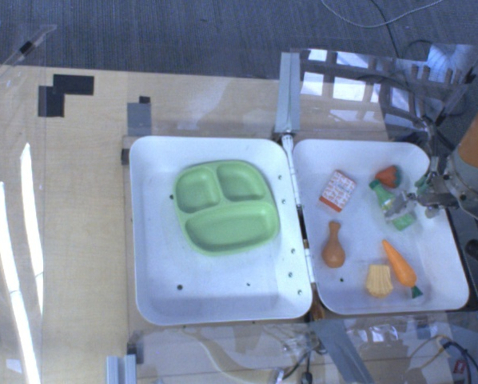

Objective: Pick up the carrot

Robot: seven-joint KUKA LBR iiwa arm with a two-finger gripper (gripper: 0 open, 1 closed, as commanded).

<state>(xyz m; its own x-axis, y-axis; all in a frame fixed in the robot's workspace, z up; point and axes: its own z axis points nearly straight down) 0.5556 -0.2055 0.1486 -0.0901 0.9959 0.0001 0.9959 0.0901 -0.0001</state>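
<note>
Carrot (400, 264) lying in the right bin (443, 298), near its front edge, just below and well apart from the pincer (405, 206), long side slanting down to the right, green tip lowest; pincer grip too blurry to tell.

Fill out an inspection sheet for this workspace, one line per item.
Surface: wooden bench bearing a left bin and a right bin, both white.
Job's things: carrot lying in the right bin, near its front right corner, untouched.
Clutter: green divided plate in the left bin; red-and-white packet, drumstick, yellow block, strawberry in the right bin.
Grippers: gripper low over the right bin's right side, behind the carrot.
Cables: black cable on the floor.
Surroundings: grey carpet.
</note>
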